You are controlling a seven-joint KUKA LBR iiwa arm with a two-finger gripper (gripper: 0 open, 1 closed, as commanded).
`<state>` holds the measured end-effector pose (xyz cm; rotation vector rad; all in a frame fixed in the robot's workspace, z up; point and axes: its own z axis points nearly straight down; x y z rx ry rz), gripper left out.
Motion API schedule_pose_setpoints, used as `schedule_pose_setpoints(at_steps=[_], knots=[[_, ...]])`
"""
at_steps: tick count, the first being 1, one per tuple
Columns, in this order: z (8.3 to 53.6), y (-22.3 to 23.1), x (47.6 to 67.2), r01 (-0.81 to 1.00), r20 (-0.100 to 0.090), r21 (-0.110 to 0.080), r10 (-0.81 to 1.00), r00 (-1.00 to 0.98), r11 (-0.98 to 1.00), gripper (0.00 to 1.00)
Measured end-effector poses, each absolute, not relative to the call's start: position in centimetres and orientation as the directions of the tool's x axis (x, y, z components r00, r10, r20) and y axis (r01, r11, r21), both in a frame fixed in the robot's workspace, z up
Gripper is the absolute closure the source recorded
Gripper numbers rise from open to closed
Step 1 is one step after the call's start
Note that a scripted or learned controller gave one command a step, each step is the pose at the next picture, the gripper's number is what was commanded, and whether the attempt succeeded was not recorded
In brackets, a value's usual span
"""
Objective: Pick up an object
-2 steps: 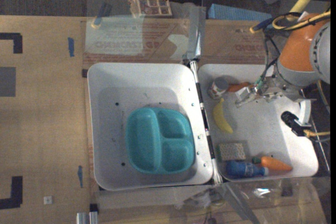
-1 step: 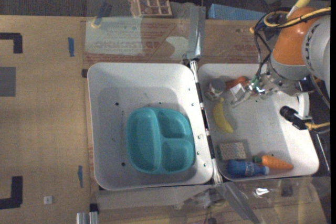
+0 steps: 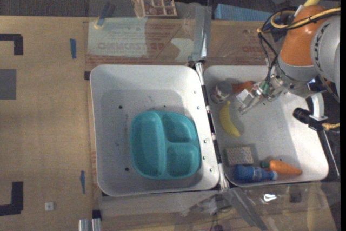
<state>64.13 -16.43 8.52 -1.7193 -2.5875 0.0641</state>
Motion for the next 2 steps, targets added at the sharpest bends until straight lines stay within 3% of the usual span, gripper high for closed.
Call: schedule_pose_setpoints(at_steps=[1,2], knots=[[8.14,-18.78,64.99,0.916,0.049,-0.068,0.918,-0.393,0.396,0.00],[8.72,-18.90,64.60,0.915,0.053,-0.083,0.919,-0.391,0.394,1.00]])
